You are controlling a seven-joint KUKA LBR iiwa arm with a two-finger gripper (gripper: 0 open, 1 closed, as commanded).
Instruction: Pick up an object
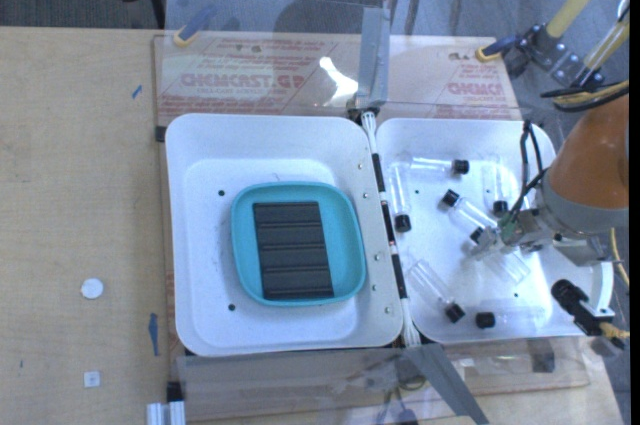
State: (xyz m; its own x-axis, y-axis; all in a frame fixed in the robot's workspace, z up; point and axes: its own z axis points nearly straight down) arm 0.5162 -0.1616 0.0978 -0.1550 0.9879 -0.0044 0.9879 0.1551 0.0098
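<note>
The gripper sits among clear plastic black-capped vials, right bin; its state I cannot tell. Light, slippery: grasp mid-body.

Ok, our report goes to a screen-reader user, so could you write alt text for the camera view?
A grey robot arm with an orange band reaches from the right, its gripper low in the right white bin among scattered clear plastic vials with black caps. The left white bin holds a teal tray carrying a dark ribbed block.
</note>
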